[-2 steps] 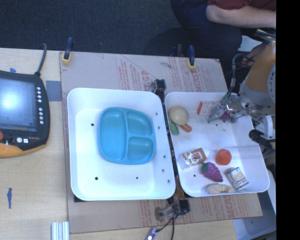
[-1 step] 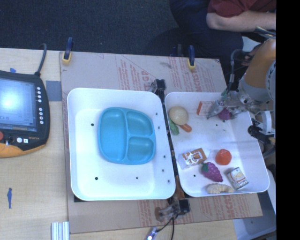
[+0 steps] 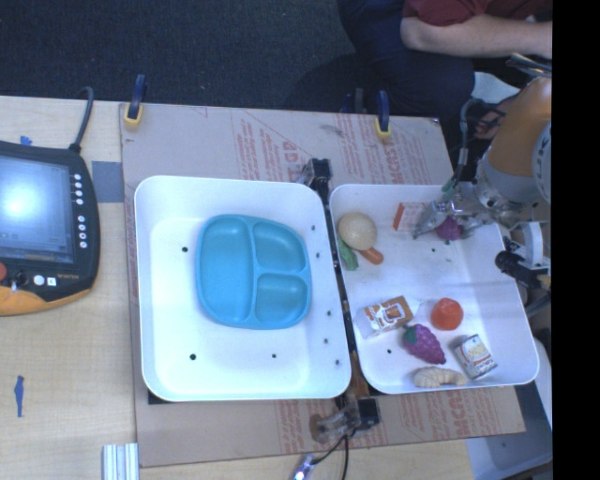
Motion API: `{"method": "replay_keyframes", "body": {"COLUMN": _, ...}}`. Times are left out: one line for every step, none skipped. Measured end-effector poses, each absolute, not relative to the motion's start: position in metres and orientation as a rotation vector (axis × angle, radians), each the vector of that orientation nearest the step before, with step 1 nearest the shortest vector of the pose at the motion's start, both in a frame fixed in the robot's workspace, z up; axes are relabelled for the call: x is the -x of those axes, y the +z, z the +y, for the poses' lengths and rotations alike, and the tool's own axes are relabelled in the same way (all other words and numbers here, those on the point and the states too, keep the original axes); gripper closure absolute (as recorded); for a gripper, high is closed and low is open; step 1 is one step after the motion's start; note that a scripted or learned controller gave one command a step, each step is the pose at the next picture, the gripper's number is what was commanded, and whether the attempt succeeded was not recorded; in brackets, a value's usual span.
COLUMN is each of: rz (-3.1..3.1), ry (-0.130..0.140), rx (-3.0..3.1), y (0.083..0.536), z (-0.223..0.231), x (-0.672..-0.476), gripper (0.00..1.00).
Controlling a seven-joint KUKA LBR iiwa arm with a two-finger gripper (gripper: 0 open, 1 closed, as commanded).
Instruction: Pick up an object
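My gripper [image 3: 448, 221] hangs over the far right part of the right bin [image 3: 520, 309], its fingers spread low around a small purple object [image 3: 450, 229] that shows between them. Elsewhere in that bin lie a pale round onion [image 3: 356, 228], a small carrot [image 3: 372, 254], a green piece [image 3: 348, 256], an orange packet [image 3: 398, 217], a brown snack packet [image 3: 388, 313], an orange-red ball [image 3: 447, 313], purple grapes [image 3: 425, 343], a small carton [image 3: 476, 355] and a pale peanut-shaped item [image 3: 438, 377].
The left bin [image 3: 159, 309] holds a blue divided plate [image 3: 253, 271]. A control tablet [image 3: 37, 225] rests on the bench at the far left. A person's arm [image 3: 469, 23] is beyond the far edge. Clamps [image 3: 134, 111] pin the cardboard sheet.
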State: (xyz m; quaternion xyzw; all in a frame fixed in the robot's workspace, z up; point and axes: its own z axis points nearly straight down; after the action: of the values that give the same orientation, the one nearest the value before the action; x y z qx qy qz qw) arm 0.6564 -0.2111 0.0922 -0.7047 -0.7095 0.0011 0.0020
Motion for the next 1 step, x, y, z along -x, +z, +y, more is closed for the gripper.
{"method": "replay_keyframes", "body": {"rz": -2.225, "ry": 0.006, "rx": 2.214, "y": 0.0958, "z": -0.2121, "x": -0.5807, "gripper": 0.00}}
